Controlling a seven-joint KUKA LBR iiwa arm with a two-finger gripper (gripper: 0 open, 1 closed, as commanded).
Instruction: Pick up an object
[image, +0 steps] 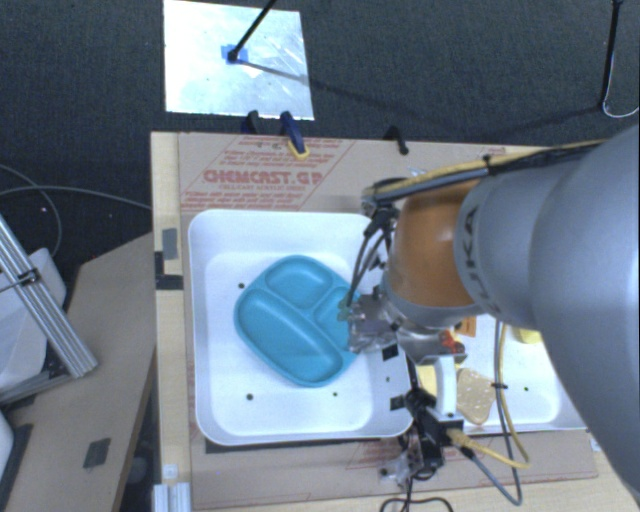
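— Reaching in from the right, the grey arm fills the whole upper right of the view, and its orange band sits over the strip where the two white bins meet. How does the wrist stand?

— It points downward, toward the bench's near edge. Dark metal parts cluster below the band, right at the right edge of the left bin. Black cables loop from the band's top down its left side.

— And the hand?

— It sits at the wrist's lower end, just against the right rim of the blue tray. Whether it is wide, narrow or closed on anything cannot be told; the wrist's bulk hides it from above.

— Where does the tray lie?

— In the middle of the left bin, flat on the floor, turned at a slant so its long side runs from the bin's far left toward its near right. It is a divided plate, with ridges splitting it into compartments. Its right end reaches under the dark parts of the wrist.

— Anything in the other bin?

— The right bin is mostly covered by the arm. A tan, sponge-like block lies near its near edge, with a yellow thing behind it and a small orange piece just under the wrist. A brown printed board lies beneath the bins at the bench's far edge.
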